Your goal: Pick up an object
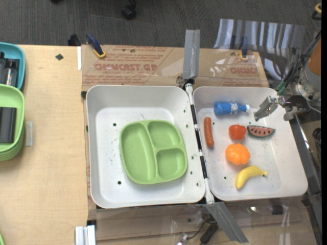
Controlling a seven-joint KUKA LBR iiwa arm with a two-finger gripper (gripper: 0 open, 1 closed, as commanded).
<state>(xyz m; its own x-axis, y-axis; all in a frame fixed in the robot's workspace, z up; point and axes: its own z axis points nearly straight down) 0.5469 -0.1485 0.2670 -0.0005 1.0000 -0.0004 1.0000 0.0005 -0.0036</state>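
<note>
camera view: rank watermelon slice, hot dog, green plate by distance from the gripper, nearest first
From the gripper, at the right bin's upper right:
1. Watermelon slice, right bin, just below the gripper.
2. Hot dog, right bin, along its left wall.
3. Green plate, middle of the left bin.

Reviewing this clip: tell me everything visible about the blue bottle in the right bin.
The blue bottle lies on its side near the far edge of the right bin, its white cap pointing right toward the gripper. Its body is glossy blue, plastic-looking, with a pale label patch. It rests on the bin floor, apart from the sausage to its near left and the red toy in front of it. Nothing grips or touches it; the gripper sits just beyond the cap.
</note>
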